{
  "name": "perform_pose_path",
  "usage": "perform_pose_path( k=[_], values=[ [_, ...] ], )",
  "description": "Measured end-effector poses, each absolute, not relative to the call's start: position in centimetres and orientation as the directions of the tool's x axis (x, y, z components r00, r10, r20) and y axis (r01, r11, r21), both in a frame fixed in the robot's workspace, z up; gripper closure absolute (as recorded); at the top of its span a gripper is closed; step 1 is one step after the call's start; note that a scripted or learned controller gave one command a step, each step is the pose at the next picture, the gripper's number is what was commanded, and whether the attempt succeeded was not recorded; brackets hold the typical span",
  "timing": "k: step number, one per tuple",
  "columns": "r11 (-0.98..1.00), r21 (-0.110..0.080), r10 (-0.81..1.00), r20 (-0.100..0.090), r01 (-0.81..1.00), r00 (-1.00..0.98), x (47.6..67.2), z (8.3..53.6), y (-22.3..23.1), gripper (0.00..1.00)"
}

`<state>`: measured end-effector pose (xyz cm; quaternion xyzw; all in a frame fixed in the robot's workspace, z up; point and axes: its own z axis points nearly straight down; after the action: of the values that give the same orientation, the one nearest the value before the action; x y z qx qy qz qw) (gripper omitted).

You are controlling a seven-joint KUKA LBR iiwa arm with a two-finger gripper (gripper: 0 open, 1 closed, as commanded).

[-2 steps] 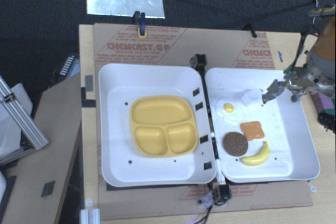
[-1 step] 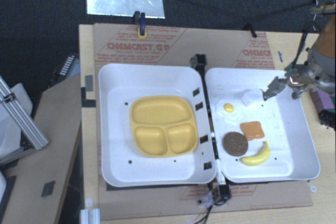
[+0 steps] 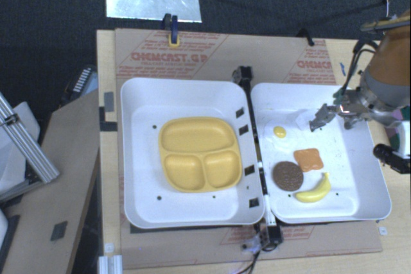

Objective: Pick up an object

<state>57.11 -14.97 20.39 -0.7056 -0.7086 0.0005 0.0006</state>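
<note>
Arm (image 3: 385, 74) reaches over right bin (image 3: 369, 202), above banana (image 3: 314, 190).

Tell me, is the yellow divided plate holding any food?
Empty: all three compartments of the yellow plate show bare surface.

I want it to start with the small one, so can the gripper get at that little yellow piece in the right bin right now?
Probably yes. The small yellow piece lies alone, apart from the orange piece, and the gripper hovers just to its right with nothing between.
</note>
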Motion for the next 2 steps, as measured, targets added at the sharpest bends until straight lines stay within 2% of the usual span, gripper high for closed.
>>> perform_pose_path(
  k=[2],
  values=[
    [0.002, -0.002, 1.000, 0.000, 1.000, -0.002, 56.7, 11.7, -15.3, 0.00]
  ],
)
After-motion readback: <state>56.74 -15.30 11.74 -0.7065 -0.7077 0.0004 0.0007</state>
